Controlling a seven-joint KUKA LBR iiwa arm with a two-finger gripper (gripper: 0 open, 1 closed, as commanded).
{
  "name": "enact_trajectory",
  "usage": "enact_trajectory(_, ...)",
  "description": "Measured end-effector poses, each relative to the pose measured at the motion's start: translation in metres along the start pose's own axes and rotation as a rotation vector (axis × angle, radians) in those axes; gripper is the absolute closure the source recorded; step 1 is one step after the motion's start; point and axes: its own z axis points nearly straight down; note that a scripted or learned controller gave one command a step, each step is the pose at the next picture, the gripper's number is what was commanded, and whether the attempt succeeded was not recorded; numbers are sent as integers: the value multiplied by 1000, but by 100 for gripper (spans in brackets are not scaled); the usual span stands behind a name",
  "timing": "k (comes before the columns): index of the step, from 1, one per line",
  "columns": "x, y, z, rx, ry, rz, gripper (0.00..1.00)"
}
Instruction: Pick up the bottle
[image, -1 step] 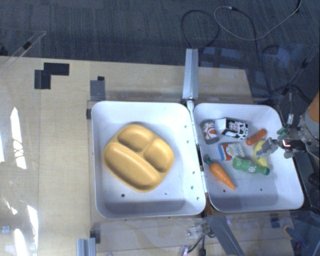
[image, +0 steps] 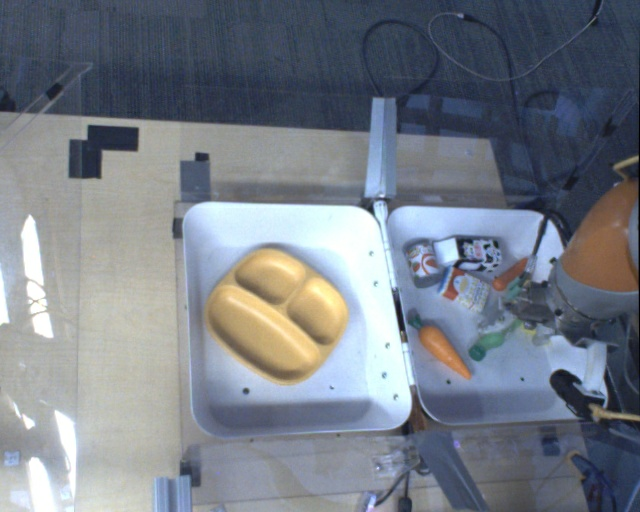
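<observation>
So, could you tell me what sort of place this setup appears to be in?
Probably a robotics lab test bench: two shallow white bins, the left bin and the right bin, sit on a wooden bench, a grey-and-orange robot arm reaches in, and loose cables trail across the floor behind.

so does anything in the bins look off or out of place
Nothing is spilled or damaged. The right bin is cluttered: small cartons, a carrot and a clear bottle with a green cap lie on their sides, jumbled near the claw. The left bin has a yellow sectioned tray sitting at an angle.
</observation>
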Motion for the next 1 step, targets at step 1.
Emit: enact_trajectory(1,1,2,-11,-5,1,-1,100)
